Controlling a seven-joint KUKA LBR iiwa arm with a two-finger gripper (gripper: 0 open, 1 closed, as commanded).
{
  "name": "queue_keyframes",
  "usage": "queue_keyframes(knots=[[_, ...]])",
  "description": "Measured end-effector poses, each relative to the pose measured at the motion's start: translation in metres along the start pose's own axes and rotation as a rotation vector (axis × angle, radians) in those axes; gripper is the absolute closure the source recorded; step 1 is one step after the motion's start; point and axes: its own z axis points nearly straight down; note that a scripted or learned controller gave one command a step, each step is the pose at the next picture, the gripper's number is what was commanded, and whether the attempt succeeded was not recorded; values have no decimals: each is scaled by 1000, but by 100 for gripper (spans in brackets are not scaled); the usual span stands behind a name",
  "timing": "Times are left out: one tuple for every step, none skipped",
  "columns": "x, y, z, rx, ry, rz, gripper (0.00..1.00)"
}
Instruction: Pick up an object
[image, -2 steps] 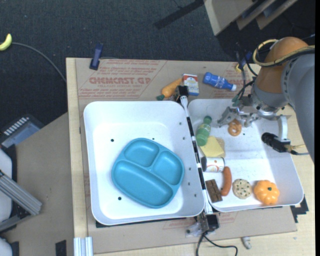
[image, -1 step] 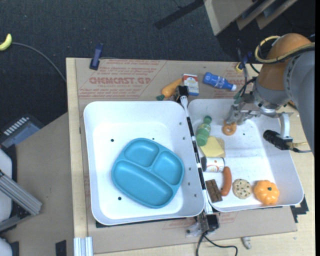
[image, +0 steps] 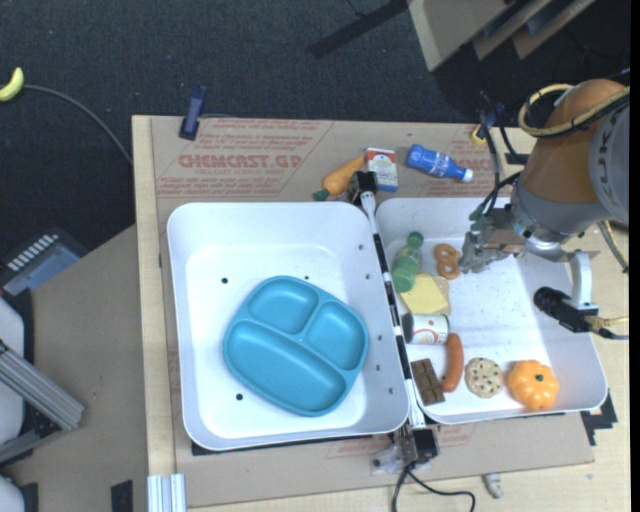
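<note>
I have the gripper (image: 472, 252) low over the right bin (image: 560, 345), and I will place everything from the pretzel (image: 447, 261), the small brown ring lying just beside the gripper tip on the side toward the left bin (image: 190, 260). Whether the tip touches it I cannot tell, and I cannot tell how the fingers stand, since the wrist body covers them from this angle.

My judgement is that the pretzel is the likeliest target, though the task names none. To do this step well I would center over the ring and come straight down, because a thin flat piece can skid away if 1 finger lands first.

Other candidates sit close. A green bottle (image: 407, 265) lies just past the pretzel, toward the divider between the 2 bins. A yellow wedge (image: 426, 296) lies below the pretzel in the view, then a small can (image: 428, 329), a sausage (image: 453, 361), a cookie (image: 484, 377) and a little pumpkin (image: 532, 384) farther off. The blue divided plate (image: 294, 344) lies well apart in the left bin.

The arm (image: 575, 150) is cut off at the frame edge, and the can's label is too small to read.
</note>
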Motion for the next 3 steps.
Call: queue_keyframes(knots=[[0,0,1,1,0,0,0],[7,37,65,0,-1,0,0],[7,39,53,-5,-2,-1,100]])
